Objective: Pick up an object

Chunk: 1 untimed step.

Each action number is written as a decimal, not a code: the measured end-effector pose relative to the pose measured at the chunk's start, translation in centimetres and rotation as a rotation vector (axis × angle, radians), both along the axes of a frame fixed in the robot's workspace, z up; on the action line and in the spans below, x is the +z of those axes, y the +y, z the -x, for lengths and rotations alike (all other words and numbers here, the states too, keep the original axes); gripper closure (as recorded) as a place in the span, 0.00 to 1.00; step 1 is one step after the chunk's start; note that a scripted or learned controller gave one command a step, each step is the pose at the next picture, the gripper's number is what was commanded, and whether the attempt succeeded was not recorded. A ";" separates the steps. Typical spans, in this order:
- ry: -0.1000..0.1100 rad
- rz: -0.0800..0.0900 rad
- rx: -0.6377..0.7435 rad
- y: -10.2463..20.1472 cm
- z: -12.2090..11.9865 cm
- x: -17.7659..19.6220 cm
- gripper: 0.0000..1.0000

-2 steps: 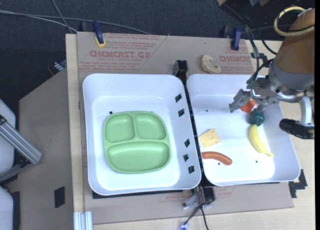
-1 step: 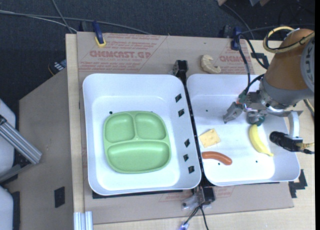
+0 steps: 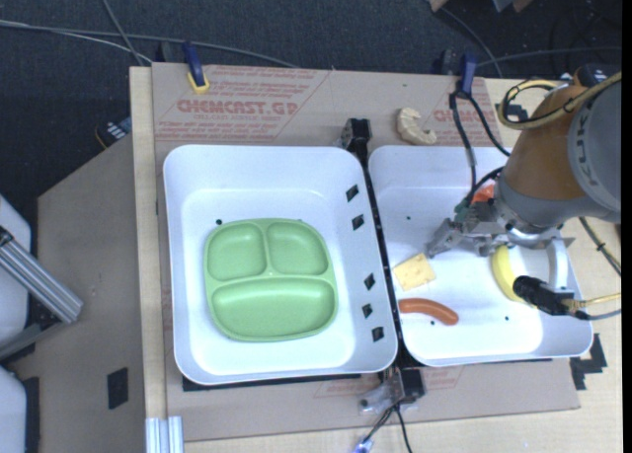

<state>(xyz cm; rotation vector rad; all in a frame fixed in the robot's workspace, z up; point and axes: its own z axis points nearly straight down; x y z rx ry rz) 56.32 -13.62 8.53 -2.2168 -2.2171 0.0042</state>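
Note:
In the right bin (image 3: 434, 170) lie a yellow cheese wedge (image 3: 413, 270), a red-orange sausage (image 3: 428, 311) near the front wall, and a yellow banana (image 3: 505, 271) partly covered by the arm. My gripper (image 3: 444, 241) hangs low over the bin's middle, just up and to the right of the cheese wedge, and it is not clearly touching the wedge. Nothing shows held in it.
The left bin (image 3: 188, 185) holds a green divided plate (image 3: 269, 278). A cream-coloured object (image 3: 417, 125) lies on the bench behind the right bin. Cables run along the back and right side. The arm's grey body (image 3: 558, 175) covers the bin's right part.

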 end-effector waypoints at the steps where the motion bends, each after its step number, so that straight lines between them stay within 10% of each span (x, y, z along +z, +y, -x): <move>1: -0.007 0.001 -0.001 0.0 -0.2 1.4 1.00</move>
